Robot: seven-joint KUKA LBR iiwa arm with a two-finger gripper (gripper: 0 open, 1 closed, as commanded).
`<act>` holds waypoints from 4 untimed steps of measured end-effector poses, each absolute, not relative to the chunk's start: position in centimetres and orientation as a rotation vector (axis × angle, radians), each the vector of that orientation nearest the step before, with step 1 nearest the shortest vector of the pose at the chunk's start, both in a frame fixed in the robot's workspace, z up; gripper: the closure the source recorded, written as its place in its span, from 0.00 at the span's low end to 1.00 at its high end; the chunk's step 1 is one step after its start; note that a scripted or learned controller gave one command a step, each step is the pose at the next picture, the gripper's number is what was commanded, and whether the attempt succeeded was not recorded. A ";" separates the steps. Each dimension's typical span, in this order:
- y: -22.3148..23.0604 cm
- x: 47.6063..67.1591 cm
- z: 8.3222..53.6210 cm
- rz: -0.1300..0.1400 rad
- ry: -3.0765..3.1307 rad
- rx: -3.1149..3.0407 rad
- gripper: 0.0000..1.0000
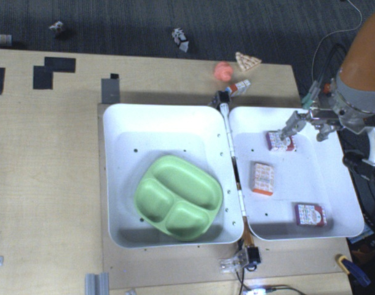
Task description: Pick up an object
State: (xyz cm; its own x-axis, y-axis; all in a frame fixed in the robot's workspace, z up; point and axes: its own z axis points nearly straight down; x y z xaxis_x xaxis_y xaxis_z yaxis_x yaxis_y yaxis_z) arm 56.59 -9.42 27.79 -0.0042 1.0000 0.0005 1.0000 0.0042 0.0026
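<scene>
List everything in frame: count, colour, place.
white bins: 2, white, side by side on the bench
divided plate: 1, green, left bin
small packets: 3, red/orange-and-white, right bin; one at the gripper tips
ball: 1, pink, bench behind the bins
wedge-shaped item: 1, tan, beside the ball
black patches: several, bench's far left
small bits: a few, pale, on the dark floor
arm: 1, grey with orange band, right
gripper: 1, over the right bin's far end
</scene>
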 end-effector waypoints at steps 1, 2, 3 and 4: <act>-15.7 54.0 13.7 -0.001 2.223 2.220 0.00; -11.9 52.2 9.2 0.014 2.213 2.209 0.00; -11.7 52.5 10.4 0.024 2.213 2.206 1.00; -11.7 52.5 10.4 0.023 2.214 2.206 0.00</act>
